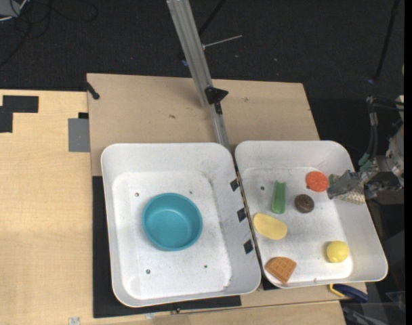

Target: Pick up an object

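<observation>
Orange ball (317,181): likely light, smooth, prone to rolling; best pinched across its middle. Hand (343,185) hovered beside it. Grip state could not be told.

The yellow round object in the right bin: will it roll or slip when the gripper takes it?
The yellow ball looks round, so a nudge would probably roll it. Its smooth look suggests it may slip from two fingers. It lies apart from the waffle piece, so it could roll freely.

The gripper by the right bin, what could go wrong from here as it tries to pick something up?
The gripper sits at the right bin's wall, so a descent here might hit the rim. The orange piece and brown piece lie close together; reaching for one could nudge the other. The yellow ball might roll away when touched.
</observation>
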`<state>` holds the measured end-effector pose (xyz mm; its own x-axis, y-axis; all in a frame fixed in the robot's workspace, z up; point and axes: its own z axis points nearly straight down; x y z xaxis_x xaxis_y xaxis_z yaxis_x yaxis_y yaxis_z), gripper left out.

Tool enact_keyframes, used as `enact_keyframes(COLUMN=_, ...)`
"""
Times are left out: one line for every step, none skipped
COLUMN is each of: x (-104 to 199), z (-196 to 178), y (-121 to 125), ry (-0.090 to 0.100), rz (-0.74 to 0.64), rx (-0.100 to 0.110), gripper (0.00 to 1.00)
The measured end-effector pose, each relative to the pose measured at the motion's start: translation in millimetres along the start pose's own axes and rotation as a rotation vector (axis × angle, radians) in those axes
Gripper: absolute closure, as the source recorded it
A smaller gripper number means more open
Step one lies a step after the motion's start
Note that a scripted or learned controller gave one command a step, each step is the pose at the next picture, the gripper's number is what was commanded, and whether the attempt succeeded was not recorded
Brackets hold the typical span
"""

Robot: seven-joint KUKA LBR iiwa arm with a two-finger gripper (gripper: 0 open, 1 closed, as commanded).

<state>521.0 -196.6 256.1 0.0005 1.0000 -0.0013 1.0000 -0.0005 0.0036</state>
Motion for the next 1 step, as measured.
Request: enact_keyframes(x=52.5, z=13.5, y=11.9, ry=0.002, rz=-0.005, rx=0.005, gripper=1.00)
